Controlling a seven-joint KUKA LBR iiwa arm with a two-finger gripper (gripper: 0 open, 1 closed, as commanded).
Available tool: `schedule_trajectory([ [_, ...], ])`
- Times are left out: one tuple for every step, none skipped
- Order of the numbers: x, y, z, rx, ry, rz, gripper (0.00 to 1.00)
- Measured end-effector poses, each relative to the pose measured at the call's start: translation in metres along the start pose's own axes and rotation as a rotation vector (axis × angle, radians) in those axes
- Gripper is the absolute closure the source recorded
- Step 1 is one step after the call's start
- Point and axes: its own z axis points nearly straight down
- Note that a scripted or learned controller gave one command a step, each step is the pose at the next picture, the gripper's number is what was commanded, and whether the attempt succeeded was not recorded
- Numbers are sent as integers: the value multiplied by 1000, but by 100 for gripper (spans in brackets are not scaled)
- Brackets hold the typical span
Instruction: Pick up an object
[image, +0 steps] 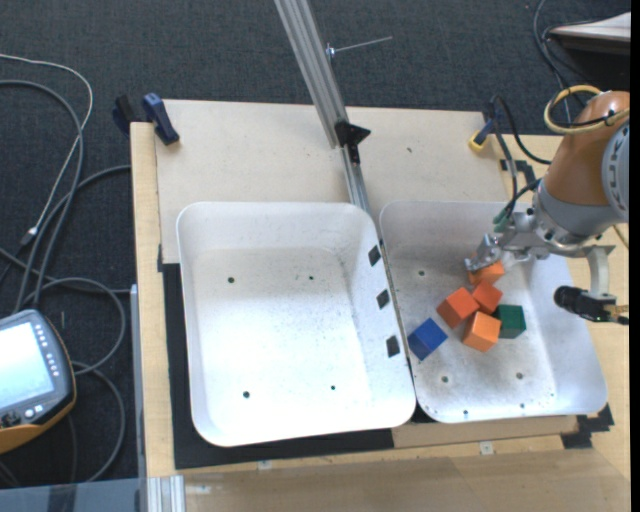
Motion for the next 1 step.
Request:
schedule_trajectory([
  [80,3,-1,5,4,-8,100],
])
